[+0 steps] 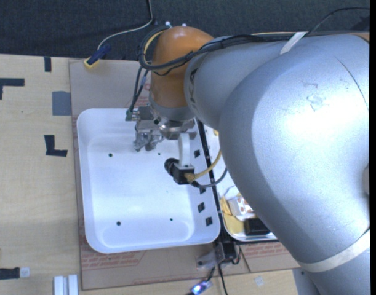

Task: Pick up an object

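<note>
Here's the claw (147,141), down low inside the left bin (132,192), sitting at twelve o'clock of the bin's floor, close to the far wall. It's a small grey metal cluster seen from above and blurred, so I can't tell whether it's open or closed, and I can't make out anything caught in it.

Straight above it at twelve o'clock is the orange band (172,60), with black and yellow cables (140,85) looping down its nine o'clock side. A black connector (175,168) dangles at four o'clock from the claw.

Out at four o'clock from the claw, in the right bin (232,226), there are things to pick: a pale packet (240,206) with yellow on it, and touching it at five o'clock a dark flat item (255,226), black and boxy. Both are cut off by the big grey arm (298,152), which sweeps across from three o'clock and hides most of that bin, so their full shapes can't be told.

Further out, a blue-and-yellow plug (96,55) lies at eleven o'clock on the bench (28,183), beyond the bin's corner.
</note>
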`<state>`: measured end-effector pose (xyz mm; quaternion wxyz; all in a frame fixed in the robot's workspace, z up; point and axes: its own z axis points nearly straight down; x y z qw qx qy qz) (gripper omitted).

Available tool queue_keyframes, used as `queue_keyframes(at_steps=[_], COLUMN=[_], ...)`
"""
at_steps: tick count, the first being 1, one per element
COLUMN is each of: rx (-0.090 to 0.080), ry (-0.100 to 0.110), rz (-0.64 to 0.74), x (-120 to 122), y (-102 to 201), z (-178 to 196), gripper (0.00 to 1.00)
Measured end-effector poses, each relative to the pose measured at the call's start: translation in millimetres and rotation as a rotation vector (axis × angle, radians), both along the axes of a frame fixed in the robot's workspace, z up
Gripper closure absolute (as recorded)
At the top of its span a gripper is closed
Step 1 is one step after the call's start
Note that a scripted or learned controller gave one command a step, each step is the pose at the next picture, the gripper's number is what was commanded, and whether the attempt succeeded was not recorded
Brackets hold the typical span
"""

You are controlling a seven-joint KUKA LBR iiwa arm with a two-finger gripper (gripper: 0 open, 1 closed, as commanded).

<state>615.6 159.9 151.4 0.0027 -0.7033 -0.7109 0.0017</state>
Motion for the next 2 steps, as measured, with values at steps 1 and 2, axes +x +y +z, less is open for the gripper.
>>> queue_keyframes(at_steps=[1,2], rx=[0.003,-0.003], ry=[-0.012,-0.001], rz=[-0.004,-0.005], x=[-38,-39], y=[27,76], z=[109,59], gripper=[1.0,1.0])
